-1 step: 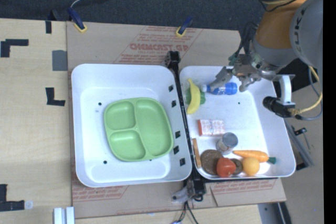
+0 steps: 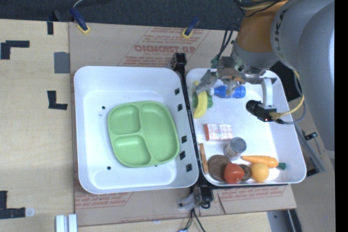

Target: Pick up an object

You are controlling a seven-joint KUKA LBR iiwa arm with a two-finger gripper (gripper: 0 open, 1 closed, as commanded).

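- Your gripper [image 2: 224,86] hung over the far end of the right bin [image 2: 283,117]; you could not tell how it was set, since the wrist hid it.
- A blue object [image 2: 222,91] lay directly under it, and a yellow banana [image 2: 200,104] lay just to its left, by the bin's left wall.
- Nearer in that bin you had a red-and-white packet [image 2: 218,131], a small can [image 2: 236,145], a carrot [image 2: 261,160], a lemon [image 2: 260,172], a tomato [image 2: 234,173] and a brown round piece [image 2: 217,165], crowded together at the near end.
- In the left bin [image 2: 92,117] a green divided plate [image 2: 143,133] lay alone, well apart from your arm.
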